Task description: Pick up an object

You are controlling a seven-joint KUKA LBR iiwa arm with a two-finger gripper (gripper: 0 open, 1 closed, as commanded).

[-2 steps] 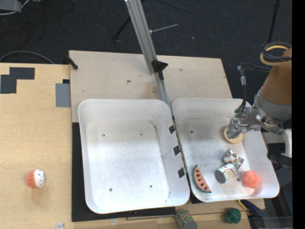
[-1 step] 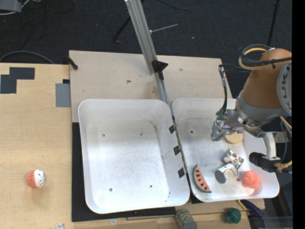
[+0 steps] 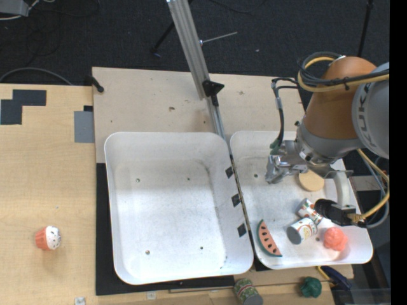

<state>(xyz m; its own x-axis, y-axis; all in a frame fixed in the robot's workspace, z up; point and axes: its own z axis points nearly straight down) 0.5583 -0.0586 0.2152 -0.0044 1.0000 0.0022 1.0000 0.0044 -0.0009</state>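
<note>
My gripper (image 3: 277,170) hangs over the upper middle of the right bin (image 3: 254,196), pointing down at bare bin floor, and I see nothing in it. A tan round disc (image 3: 311,182) lies just to its right. Nearer the front lie a small printed can (image 3: 303,229) on its side, an orange-red ball (image 3: 335,239) and a watermelon slice toy (image 3: 268,239) by the bin's left wall.
The left bin (image 3: 127,170) sits beside the right one, with black clips on the shared rim. A metal rail (image 3: 194,49) slants up behind the bins. A red-and-white toy (image 3: 48,238) lies on the wooden table at left. A green object (image 3: 310,287) and a can (image 3: 245,291) sit in front of the bins.
</note>
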